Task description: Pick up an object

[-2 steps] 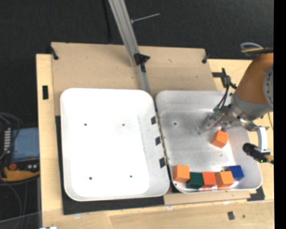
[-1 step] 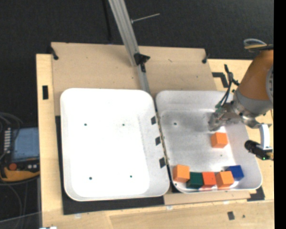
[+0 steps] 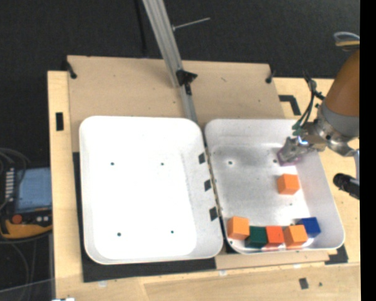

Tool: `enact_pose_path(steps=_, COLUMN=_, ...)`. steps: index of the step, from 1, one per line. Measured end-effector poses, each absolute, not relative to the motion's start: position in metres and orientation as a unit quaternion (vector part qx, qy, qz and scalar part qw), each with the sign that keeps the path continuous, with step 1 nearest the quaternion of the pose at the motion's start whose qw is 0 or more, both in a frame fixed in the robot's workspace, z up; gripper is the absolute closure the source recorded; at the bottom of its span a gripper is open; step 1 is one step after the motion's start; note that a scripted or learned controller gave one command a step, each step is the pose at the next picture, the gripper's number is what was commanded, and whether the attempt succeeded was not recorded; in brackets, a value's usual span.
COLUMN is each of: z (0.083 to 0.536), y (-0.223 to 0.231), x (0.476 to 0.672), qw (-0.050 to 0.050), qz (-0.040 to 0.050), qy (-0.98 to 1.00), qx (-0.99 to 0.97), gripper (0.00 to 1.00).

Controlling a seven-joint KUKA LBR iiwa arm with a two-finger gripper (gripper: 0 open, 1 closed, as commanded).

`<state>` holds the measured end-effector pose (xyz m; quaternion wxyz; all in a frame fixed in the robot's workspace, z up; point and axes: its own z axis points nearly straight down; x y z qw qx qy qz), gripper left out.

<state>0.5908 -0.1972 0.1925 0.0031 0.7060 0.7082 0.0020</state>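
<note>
My gripper (image 3: 289, 153) hangs over the right side of the right bin (image 3: 250, 143), above and just behind a lone orange block (image 3: 288, 184). Nothing shows between the gripper and the bin floor. Along the bin's front wall lies a row of blocks: an orange one (image 3: 239, 226), a dark green one (image 3: 257, 236), two more orange ones (image 3: 275, 234) (image 3: 295, 234) and a blue one (image 3: 310, 226). The arm's orange band (image 3: 346, 86) comes in from the right edge.
The left bin (image 3: 144, 187) lies beside the right one, sharing a hinged middle edge. A slanted metal rail (image 3: 166, 36) rises behind the bins. Cables and a blue box (image 3: 34, 190) lie off the bench's left side.
</note>
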Motion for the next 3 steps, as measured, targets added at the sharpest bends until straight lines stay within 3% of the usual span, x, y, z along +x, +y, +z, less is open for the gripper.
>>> enact_pose_path(steps=1, z=0.213, y=-0.198, x=0.592, qw=0.002, qz=0.0013, qy=0.709, qx=0.706, gripper=1.0)
enact_pose_path(steps=2, z=0.211, y=-0.143, x=0.578, qw=0.0, qz=0.0002, qy=0.709, qx=0.705, gripper=1.0)
enact_pose_path(steps=3, z=0.206, y=-0.088, x=0.576, qw=0.0, qz=0.0003, qy=0.71, qx=0.705, gripper=1.0)
